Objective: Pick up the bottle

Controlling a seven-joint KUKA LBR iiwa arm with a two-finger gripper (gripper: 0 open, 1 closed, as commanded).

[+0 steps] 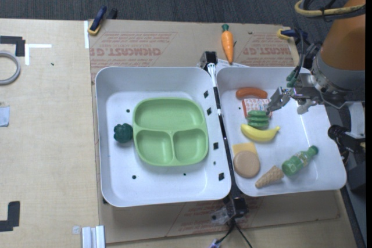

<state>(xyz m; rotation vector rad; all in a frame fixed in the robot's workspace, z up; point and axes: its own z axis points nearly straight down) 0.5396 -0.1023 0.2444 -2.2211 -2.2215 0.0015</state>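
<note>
end effector (279, 99) hovers well apart from the bottle (299, 161).

A single fixed camera is looking down at a slant from above the bench, far enough back to be taking in both shallow white plastic bins (110, 183) side by side on the brown cardboard sheet (145, 46). Dark carpet is lying toward twelve o'clock, and the grey, orange-banded arm (343, 43) is entering from three o'clock.
</note>
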